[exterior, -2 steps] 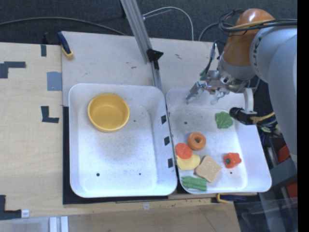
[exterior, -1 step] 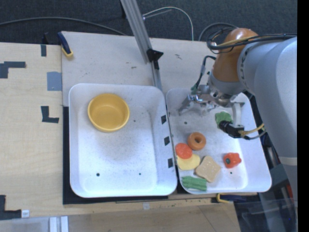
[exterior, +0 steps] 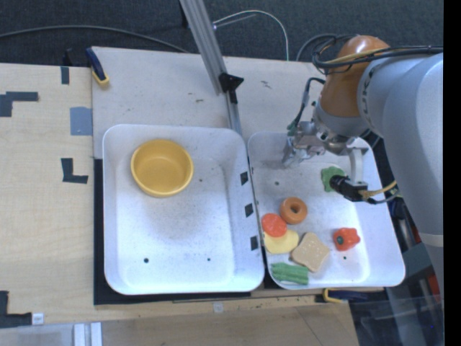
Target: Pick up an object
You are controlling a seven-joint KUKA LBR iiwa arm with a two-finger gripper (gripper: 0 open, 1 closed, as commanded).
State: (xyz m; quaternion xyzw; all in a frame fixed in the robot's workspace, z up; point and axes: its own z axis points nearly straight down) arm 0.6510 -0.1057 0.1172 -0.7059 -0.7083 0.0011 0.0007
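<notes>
Nearest the lens, at the lower edge of the right-hand shallow white bin [exterior: 374, 265], lies a green ridged bean-pod toy [exterior: 289, 273], and just at its two o'clock rests a tan slice of toy bread [exterior: 311, 251], tilted like a diamond. Touching the bread at its nine o'clock is a pale yellow rounded toy [exterior: 282, 242], with an orange-red disc [exterior: 274, 225] overlapping its top. At the disc's one o'clock sits a brown ring doughnut toy [exterior: 294, 210]. A red pepper toy with a green stem [exterior: 346, 238] lies apart at the bread's two o'clock. A green rounded toy [exterior: 331, 176] sits near the bin's right wall, partly behind a black cable fitting.

At ten o'clock from the green toy, the two-finger gripper [exterior: 292, 152] hangs over the bin's bare upper left part, below the grey arm with its orange band [exterior: 346, 85]. Whether its fingers are spread or closed cannot be told, and nothing is visibly between them.

At nine o'clock, the left-hand white bin [exterior: 180, 251] holds a yellow plastic bowl [exterior: 162, 166], upright, in its upper left part.
</notes>
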